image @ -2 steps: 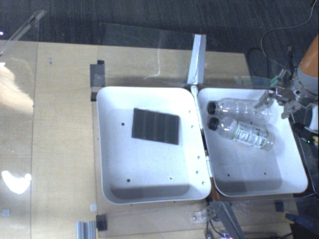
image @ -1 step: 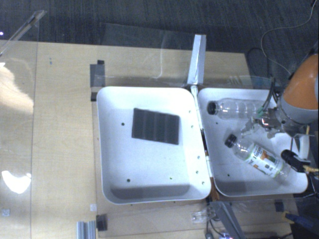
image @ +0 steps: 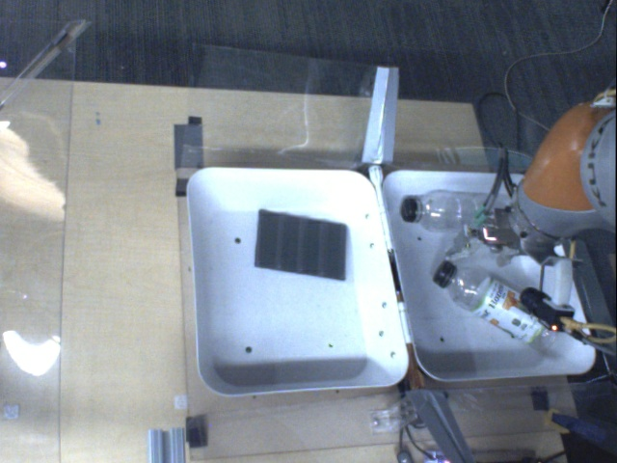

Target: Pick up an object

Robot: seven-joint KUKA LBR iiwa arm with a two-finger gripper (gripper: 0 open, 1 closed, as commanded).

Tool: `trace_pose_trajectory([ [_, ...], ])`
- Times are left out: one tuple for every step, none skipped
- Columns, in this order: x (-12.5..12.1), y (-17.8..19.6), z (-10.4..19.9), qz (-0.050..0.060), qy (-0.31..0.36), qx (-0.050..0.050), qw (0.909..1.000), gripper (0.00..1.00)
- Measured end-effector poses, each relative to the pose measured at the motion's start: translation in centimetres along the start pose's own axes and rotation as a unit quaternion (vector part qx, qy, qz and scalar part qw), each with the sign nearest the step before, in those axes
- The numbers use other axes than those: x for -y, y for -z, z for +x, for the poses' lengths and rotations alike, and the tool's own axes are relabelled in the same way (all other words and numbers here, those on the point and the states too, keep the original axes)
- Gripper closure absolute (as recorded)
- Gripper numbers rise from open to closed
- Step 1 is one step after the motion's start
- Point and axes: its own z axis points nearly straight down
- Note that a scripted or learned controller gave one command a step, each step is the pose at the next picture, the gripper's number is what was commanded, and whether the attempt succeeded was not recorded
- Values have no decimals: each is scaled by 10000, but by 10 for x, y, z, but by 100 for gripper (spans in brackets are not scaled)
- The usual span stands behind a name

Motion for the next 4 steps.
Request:
trace_pose_trajectory([
  [22, -22, 35, -41, 471, 1, 9989, 0],
  [18, -8, 35, -98, 476, 10, 9988, 100],
  [-52, 60, 34, -23, 1767, 11, 9843, 100],
  [-81, 45, 41, -27, 1214, 9, 9926, 100],
])
